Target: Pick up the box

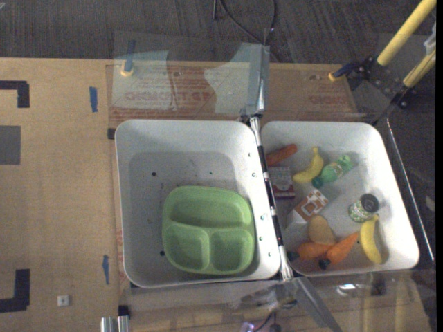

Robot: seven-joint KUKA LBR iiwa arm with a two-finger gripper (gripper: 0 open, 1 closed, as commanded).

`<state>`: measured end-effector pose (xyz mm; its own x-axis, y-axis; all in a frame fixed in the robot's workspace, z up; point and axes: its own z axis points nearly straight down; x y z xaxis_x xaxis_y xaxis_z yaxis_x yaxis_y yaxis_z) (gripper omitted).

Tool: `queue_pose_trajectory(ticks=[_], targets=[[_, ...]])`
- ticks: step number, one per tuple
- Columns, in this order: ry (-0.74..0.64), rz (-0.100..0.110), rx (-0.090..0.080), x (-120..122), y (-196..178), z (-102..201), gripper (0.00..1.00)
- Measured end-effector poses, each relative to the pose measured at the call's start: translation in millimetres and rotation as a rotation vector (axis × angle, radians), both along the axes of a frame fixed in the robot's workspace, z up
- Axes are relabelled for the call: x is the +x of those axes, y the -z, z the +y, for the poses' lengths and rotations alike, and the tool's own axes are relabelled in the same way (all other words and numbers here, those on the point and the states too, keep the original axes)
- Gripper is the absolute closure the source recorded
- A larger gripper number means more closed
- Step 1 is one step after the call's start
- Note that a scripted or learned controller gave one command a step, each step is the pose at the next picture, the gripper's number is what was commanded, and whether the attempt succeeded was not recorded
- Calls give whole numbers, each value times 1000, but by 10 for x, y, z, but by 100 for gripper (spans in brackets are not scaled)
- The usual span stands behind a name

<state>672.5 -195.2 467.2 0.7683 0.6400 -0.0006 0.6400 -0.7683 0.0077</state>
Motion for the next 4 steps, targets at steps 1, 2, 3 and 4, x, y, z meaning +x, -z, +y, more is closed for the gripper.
queue_pose_trajectory(ticks=[1, 2, 3, 4], targets=[[-7, -1, -2, 17, -105, 41, 100], [496, 8, 9, -586, 325, -222, 100], [494, 6, 9, -580, 219, -221, 100], [492, 5, 10, -573, 116, -214, 100]])
